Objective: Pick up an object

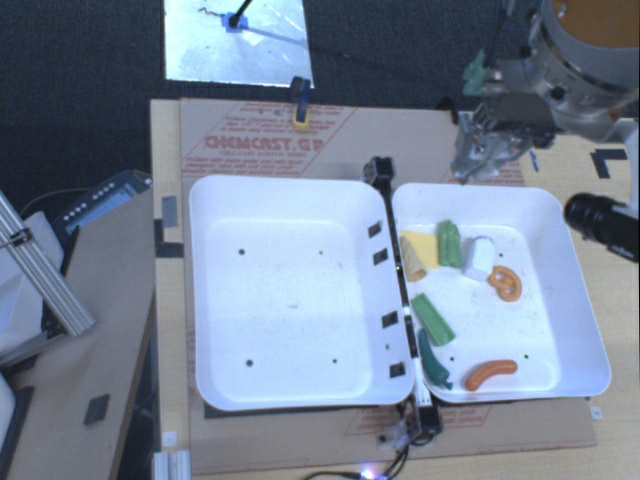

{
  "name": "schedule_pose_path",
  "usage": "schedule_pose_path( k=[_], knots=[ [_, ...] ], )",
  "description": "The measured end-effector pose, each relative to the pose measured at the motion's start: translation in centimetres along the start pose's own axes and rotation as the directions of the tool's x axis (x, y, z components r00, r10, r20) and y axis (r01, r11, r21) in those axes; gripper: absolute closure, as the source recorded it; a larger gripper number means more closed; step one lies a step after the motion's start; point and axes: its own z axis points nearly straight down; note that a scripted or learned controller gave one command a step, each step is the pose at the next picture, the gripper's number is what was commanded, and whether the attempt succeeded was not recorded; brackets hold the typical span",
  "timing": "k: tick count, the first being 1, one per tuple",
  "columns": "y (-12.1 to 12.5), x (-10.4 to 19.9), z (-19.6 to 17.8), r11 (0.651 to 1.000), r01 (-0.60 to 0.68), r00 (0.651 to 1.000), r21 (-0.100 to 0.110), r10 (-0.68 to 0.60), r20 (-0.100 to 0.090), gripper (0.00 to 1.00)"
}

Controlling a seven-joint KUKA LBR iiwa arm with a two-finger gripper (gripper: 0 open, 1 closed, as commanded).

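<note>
**End effector above the right bin's far edge, objects lying in the bin**

We see the arm (590, 28) reaching in from the upper right, with its end effector (480, 163) hanging just over the far rim of the right bin (575, 268). We cannot tell from this angle whether it is apart or together, and we see nothing in its grip.

The things to pick all lie in the right bin. Near the divider sits a yellow piece (420, 253), with a green piece (448, 243) touching its right side and a white block (480, 256) just beside that. A pretzel (505, 283) lies next to the white block, toward the bin's right. Lower down along the divider we find a green bar (433, 319), and a dark teal piece (432, 361) below it. An orange sausage (490, 373) rests near the bin's front edge.

The left bin (215, 208) sits alongside, both bins resting on a cardboard sheet (260, 138) on the desk (120, 298).
</note>
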Motion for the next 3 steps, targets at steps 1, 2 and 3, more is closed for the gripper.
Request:
schedule_pose_path(
  k=[1,2,3],
  knots=[
    [0.01,-0.27,0.01,1.000,-0.004,1.000,0.000,0.004,0.000,1.00],
    [0.01,0.07,0.00,1.000,-0.002,1.000,0.000,0.002,0.000,1.00],
    [0.01,0.66,0.00,1.000,-0.001,1.000,0.000,0.001,0.000,1.00]
  ],
)
